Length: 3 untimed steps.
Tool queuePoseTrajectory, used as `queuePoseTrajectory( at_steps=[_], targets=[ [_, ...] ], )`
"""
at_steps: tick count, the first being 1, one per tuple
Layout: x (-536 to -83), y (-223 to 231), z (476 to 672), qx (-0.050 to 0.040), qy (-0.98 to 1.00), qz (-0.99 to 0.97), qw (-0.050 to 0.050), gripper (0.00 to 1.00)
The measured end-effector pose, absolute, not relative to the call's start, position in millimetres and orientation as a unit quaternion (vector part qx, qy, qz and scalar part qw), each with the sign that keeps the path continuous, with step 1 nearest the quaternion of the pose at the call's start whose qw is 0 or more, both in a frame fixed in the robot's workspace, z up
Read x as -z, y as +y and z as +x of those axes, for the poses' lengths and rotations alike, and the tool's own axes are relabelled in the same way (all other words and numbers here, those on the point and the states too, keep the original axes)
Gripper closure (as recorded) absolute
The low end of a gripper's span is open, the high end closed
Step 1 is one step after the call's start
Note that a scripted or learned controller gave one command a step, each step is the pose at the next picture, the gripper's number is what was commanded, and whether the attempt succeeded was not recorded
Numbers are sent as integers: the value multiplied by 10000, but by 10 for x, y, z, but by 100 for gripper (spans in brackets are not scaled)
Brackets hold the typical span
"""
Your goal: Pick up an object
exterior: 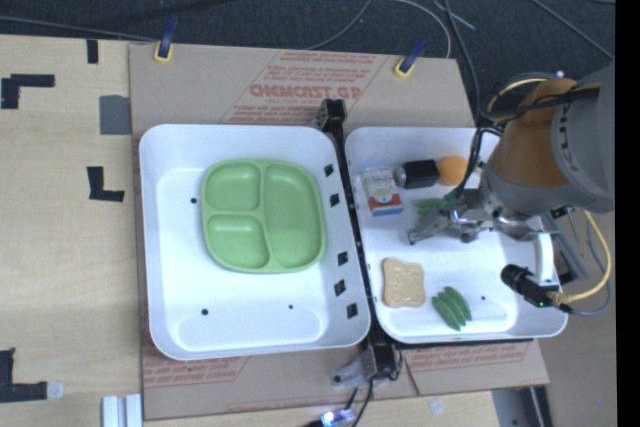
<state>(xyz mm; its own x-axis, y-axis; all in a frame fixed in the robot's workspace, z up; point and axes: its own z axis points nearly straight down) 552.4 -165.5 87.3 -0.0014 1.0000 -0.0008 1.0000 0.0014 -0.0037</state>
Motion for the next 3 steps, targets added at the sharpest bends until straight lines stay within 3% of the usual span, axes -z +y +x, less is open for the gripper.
queuePoseTrajectory(
  at_steps=[1,3],
  targets=[
    [-1003,-1652,5531,-11,-7080,-7062,7,100],
    [-1845,-1692,5551,4,-7075,-7067,-8,100]
  ],
)
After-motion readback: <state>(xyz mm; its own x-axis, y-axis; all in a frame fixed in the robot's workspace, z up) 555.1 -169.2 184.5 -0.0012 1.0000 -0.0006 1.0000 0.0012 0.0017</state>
